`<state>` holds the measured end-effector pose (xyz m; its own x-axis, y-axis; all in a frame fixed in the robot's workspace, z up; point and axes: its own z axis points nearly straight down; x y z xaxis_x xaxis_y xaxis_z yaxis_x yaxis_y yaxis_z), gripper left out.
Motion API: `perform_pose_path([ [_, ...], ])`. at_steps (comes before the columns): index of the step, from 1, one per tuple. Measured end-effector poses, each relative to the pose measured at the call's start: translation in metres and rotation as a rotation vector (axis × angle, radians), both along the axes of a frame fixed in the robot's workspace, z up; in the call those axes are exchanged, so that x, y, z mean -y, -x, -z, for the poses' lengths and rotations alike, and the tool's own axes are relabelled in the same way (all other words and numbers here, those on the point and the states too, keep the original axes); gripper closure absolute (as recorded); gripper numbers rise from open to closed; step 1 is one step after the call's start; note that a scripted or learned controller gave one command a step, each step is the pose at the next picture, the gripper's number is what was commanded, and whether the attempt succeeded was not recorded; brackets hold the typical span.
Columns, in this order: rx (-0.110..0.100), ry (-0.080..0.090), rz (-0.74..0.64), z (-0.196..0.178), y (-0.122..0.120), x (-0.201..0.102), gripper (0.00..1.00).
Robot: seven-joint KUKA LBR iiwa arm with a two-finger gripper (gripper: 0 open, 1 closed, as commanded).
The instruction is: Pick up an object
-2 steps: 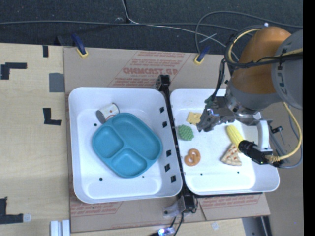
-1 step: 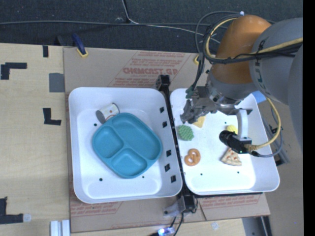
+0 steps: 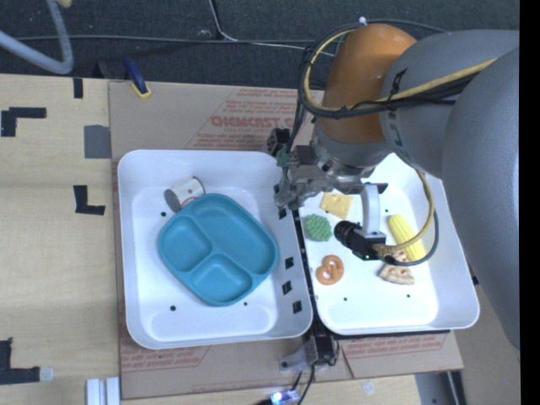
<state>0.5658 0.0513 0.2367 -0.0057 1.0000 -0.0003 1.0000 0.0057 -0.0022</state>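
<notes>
My gripper (image 3: pixel 288 194) hangs over the ridge between the two white bins, near their far end, beneath the grey and orange arm. In the right bin (image 3: pixel 422 310) lie a green bumpy piece (image 3: pixel 317 226), a yellow cheese wedge (image 3: pixel 337 204), a corn cob (image 3: pixel 406 234), an orange pretzel (image 3: pixel 330 269) and a tan bread piece (image 3: pixel 396 273). The green piece and the cheese lie just right of the gripper. I see nothing held in it.
The left bin (image 3: pixel 139 175) holds a blue divided plate (image 3: pixel 218 247) and a small grey and red can (image 3: pixel 185 193) lying on its side at the far left. The arm covers the right bin's far part. Brown cardboard lies under both bins.
</notes>
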Motion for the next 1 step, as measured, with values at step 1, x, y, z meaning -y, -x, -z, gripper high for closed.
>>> perform_pose_path([
  [1, 0.002, -0.001, 0.0, -0.0012, -0.0293, -0.0431, 1.0],
])
